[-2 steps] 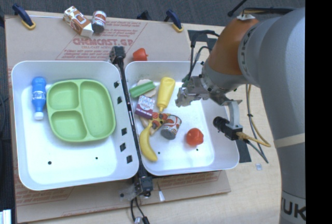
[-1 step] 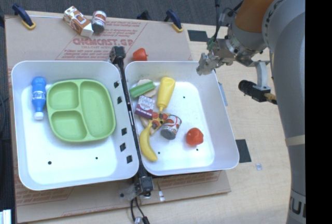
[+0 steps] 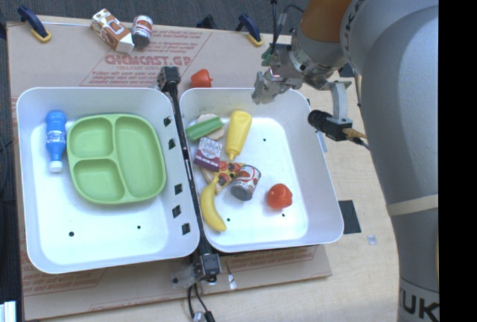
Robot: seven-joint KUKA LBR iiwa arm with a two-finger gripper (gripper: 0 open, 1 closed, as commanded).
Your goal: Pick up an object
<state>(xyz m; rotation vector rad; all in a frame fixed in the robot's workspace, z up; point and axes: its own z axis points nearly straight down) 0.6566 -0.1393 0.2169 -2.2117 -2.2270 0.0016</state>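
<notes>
You have two shallow white bins side by side. The left white bin [image 3: 37, 238] holds a light green three-compartment plastic tray [image 3: 115, 158], and a blue-and-white small bottle [image 3: 56, 138] lies just beside the tray's left edge, along the bin wall.

The right white bin [image 3: 317, 186] holds a cluster toward its left half: a yellow squeeze bottle [image 3: 238, 132] lying tilted, a green cylindrical item [image 3: 203, 127] to its left, a purple-and-white packet [image 3: 208, 155] below that, a small silver-ended can with a red label [image 3: 244, 182], a yellow banana [image 3: 211, 209] along the left wall, and a red tomato-like fruit [image 3: 279, 196] apart to the right.

Outside the bins, on the cardboard sheet [image 3: 149, 60], you see a small red object [image 3: 200, 78], a small can [image 3: 141, 30] and a small carton [image 3: 110, 28].

The grey two-finger gripper [image 3: 264, 89] hangs over the right bin's upper rim, nothing between its fingers; how wide it stands you cannot tell. The yellow squeeze bottle lies nearest, just below and left of it.
</notes>
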